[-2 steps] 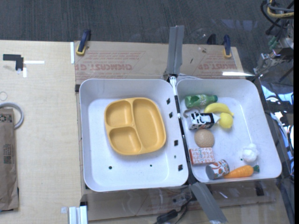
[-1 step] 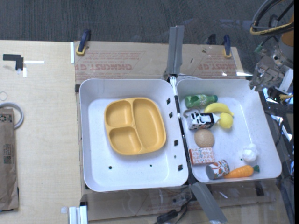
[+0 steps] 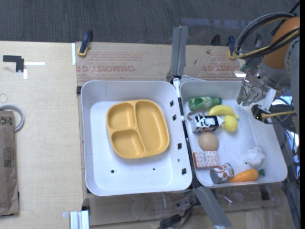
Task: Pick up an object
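The right bin [image 3: 267, 142] holds a green bottle [image 3: 204, 102], a yellow banana [image 3: 222, 110] with a lemon [image 3: 230, 123] beside it, a black-and-white carton [image 3: 206, 122], a tan ball [image 3: 208, 141], a red-and-white box [image 3: 206, 159], a small can [image 3: 220, 172], an orange carrot [image 3: 245, 176] and a white crumpled thing [image 3: 256, 155]. My gripper [image 3: 249, 97] hangs over the bin's far right corner, to the right of the banana and apart from it. Its fingers point down with a small gap and nothing between them.
The left bin [image 3: 95, 128] holds a yellow three-part plate [image 3: 137, 128]. A metal divider post [image 3: 179, 51] rises between the bins at the back. Cardboard lies behind the bins. A brown bag [image 3: 8, 161] lies at the far left on the wooden bench.
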You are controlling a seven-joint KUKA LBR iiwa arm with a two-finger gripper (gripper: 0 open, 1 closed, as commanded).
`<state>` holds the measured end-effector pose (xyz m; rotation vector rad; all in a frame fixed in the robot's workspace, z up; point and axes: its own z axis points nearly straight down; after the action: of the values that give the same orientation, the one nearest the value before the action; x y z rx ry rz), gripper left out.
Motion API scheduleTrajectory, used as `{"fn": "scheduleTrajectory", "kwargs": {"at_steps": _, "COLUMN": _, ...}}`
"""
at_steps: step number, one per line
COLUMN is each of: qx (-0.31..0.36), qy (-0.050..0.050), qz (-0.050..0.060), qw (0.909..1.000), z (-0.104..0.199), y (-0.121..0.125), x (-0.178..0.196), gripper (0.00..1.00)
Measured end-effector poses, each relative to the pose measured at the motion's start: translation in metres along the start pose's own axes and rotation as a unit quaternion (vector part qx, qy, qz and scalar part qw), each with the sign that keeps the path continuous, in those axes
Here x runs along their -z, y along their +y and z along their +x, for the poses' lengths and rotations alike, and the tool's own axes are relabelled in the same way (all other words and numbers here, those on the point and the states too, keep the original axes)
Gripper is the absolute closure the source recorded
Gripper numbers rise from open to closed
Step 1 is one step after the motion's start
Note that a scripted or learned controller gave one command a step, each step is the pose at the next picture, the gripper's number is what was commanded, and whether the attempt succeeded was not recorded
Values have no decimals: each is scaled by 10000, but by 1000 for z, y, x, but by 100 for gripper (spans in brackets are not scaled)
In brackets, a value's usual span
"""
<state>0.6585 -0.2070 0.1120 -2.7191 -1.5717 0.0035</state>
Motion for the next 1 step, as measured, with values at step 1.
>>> {"fn": "scheduleTrajectory", "kwargs": {"at_steps": 1, "qx": -750, "qy": 1, "qz": -3, "qw": 9972, "z": -17, "y": -24, "x": 33, "gripper": 100}}
